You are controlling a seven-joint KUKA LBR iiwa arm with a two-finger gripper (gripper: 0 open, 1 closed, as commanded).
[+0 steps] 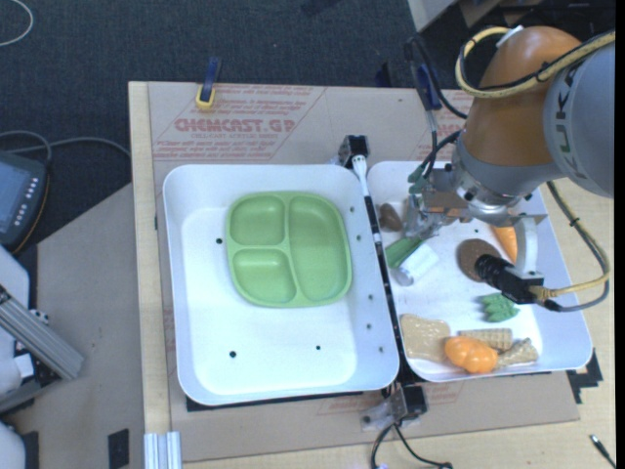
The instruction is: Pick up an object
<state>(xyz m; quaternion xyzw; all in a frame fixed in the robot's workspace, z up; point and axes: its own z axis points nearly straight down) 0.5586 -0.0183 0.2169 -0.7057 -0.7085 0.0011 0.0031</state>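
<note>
Two shallow white bins are seen: the left bin (195, 340) holds one smooth green three-section plate (289, 248). Several small toy foods are scattered in the right bin (571, 330), including one orange lump (470, 354), one green leafy piece (499, 308), one brown disc (477, 257). The gripper (422, 225) is lowered over that bin's upper left corner by a green-white piece (410, 256); jaw state cannot be told.

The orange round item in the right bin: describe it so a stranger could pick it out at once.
Start at the right bin, the one the arm reaches into. Go to its near edge, where a pale flat slab and a tan wafer-like piece lie. The orange round item sits between them, the only plump, bright orange lump there; the small green piece lies further back.
</note>
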